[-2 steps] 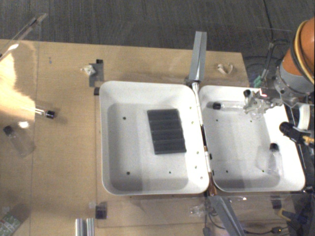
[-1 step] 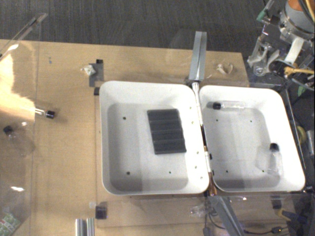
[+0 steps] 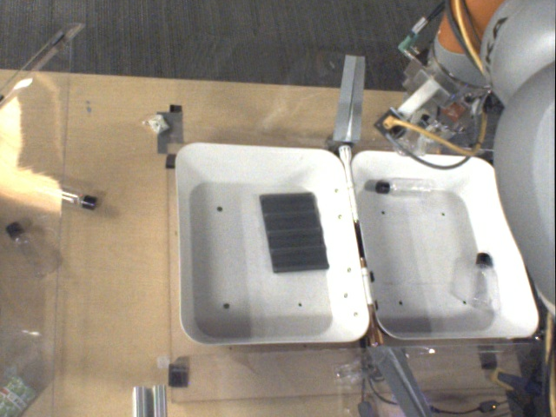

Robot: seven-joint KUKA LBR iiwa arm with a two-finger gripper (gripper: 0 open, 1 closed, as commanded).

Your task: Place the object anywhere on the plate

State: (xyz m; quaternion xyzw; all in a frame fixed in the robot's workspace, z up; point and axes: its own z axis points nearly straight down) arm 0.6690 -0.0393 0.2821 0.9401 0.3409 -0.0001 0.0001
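2 white bins [image 3: 200, 320]; dark grey ribbed plate [image 3: 294, 232]; tan bench [image 3: 104, 320].

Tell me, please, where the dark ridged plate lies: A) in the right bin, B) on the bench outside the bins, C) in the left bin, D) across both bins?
C: the plate lies flat on the floor of the left bin, short of the divide from the right bin.

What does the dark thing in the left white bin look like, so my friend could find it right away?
Find the two white bins side by side and look in the left bin. Near its middle lies a flat, dark grey plate, rectangular with ridges running across it, turned at a slight tilt. It is the only dark, solid thing there; the right bin holds clear little tubes with black caps.
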